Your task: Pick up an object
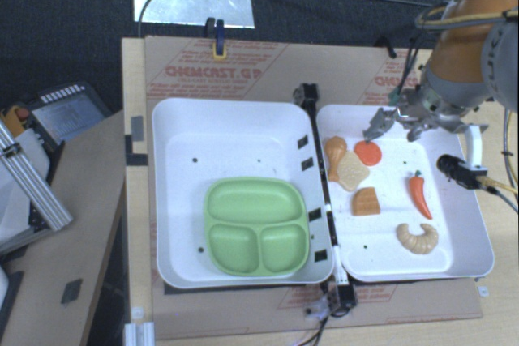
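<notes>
— What is counted from the camera view?
— Two white bins [243, 113] on the counter [243, 65]; one glossy green three-compartment tray [255, 224] is seen left, five small toy foods right.
— And the pincer [395, 126]?
— Spread apart, clamped on nothing, above the round red tomato [368, 153].

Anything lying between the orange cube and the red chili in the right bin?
No. In the camera view, bare white bin floor separates the orange cube from the red chili.
</notes>
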`<state>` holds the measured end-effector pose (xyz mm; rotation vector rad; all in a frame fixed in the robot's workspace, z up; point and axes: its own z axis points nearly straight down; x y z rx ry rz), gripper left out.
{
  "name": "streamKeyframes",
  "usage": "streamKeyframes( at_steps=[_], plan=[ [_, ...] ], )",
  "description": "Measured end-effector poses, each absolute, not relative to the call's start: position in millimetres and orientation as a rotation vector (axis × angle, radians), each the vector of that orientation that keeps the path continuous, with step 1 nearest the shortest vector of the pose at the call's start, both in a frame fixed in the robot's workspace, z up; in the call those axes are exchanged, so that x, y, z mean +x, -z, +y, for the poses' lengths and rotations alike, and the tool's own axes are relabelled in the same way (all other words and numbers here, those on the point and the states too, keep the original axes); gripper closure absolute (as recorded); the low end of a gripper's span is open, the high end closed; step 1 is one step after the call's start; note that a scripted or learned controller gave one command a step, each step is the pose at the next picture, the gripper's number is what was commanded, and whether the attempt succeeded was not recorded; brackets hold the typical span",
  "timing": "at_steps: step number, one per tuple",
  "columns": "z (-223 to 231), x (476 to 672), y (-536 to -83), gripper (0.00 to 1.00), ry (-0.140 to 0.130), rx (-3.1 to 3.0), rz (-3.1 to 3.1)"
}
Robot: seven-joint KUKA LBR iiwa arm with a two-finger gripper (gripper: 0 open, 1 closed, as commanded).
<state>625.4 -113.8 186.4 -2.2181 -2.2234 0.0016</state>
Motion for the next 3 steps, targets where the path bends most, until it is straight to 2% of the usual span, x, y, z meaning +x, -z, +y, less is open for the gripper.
streamKeyframes(
  at_steps=[1, 2, 3],
  plan=[
    [-111, 621.9, -144, 0.0, -0.002, -2.219, -2.223],
    [-112, 623.6, -158, 1.0, 0.004, -2.222, -2.226],
    [-121, 625.5, -217, 1.0, 0.006, -2.226, -2.226]
  ],
)
